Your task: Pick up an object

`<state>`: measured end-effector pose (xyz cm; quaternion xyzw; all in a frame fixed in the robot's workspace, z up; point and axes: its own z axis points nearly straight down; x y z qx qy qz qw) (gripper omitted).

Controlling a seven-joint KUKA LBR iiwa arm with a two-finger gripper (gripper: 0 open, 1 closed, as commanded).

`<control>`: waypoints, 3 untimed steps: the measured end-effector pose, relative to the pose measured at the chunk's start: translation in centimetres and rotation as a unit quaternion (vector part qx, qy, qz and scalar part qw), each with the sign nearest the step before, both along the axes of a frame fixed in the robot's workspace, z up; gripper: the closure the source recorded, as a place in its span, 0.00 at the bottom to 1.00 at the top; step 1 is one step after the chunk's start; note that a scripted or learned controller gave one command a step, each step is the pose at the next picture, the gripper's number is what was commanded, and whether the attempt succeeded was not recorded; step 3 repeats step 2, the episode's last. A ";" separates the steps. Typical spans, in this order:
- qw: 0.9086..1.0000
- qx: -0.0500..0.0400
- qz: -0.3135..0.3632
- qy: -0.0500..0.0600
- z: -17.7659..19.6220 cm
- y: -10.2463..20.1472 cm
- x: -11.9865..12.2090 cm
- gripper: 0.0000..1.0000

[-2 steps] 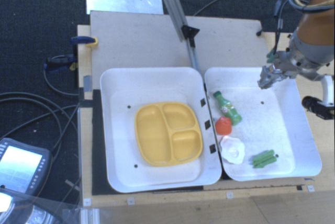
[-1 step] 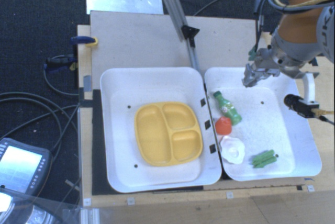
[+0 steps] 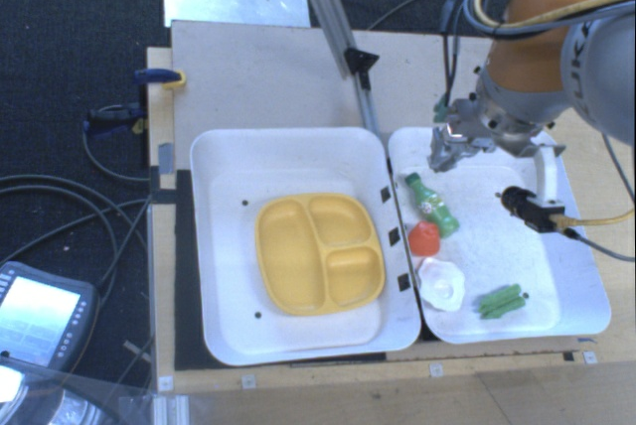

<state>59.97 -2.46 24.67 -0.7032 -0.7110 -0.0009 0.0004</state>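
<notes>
The right bin [image 3: 576,254] holds a green bottle [image 3: 430,204], a red tomato-like piece [image 3: 424,238], a white fried-egg piece [image 3: 440,283] and a green bean pod [image 3: 500,300]. My gripper [image 3: 444,158] hangs over the bin's back left corner, just above and behind the green bottle, with nothing visibly held. Its fingertips blur against the bin's white floor.
A yellow divided plate [image 3: 320,250] lies in the left bin [image 3: 224,214]. A slanted metal pole [image 3: 328,1] crosses behind the bins. Cables and a tablet [image 3: 35,309] lie off the bench to the left. A black cable fitting [image 3: 527,207] hangs over the right bin.
</notes>
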 end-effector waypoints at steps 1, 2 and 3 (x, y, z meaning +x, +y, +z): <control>1.000 0.000 0.000 0.000 -0.9 5.4 0.5 1.00; 1.000 0.000 0.001 -0.001 0.0 10.9 -0.3 1.00; 1.000 0.000 0.001 -0.001 0.0 10.9 -0.3 1.00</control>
